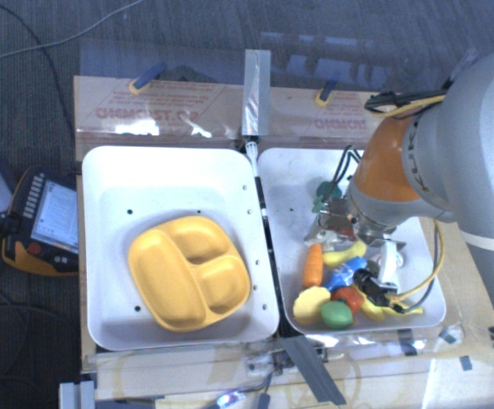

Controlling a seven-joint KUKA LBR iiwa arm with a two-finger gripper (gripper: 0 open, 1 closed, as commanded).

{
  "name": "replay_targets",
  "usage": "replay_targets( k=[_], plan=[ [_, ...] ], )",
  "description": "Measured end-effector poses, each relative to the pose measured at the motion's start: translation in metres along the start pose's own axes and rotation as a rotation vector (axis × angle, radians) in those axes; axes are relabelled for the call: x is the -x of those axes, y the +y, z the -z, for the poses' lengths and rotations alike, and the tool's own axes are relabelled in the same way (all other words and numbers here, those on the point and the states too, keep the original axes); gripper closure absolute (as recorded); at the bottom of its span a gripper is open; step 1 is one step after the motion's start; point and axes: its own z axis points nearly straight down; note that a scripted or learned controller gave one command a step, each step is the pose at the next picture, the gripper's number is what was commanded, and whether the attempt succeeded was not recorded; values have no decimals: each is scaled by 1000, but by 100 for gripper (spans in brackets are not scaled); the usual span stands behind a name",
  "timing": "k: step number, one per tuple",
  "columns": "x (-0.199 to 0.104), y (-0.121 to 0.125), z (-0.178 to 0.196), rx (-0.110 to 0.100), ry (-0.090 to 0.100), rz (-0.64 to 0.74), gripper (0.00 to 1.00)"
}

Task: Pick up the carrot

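Nearest the camera, a green fruit (pixel 336 313), a lemon (pixel 310 301) and a tomato (pixel 347 296) crowded the right bin (pixel 285 194). Just beyond, the carrot (pixel 313 265) lay on the bin floor, long axis running near to far. The gripper (pixel 342 228) hung just right of it and above; its opening couldn't be told. Farther left sat the yellow tray (pixel 187 271).

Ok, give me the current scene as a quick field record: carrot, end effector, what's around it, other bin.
carrot: orange, lying in the right bin, near its left wall
end effector: low over the right bin, just right of the carrot's top end
grasp: cannot tell
neighbours: yellow lemon, green lime, blue item
left bin: yellow divided plate
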Motion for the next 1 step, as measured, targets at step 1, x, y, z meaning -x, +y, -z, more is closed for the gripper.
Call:
replay_targets(
  k=[1],
  plan=[
    [-41,19,80,-1,-4,-39,100]
  ],
)
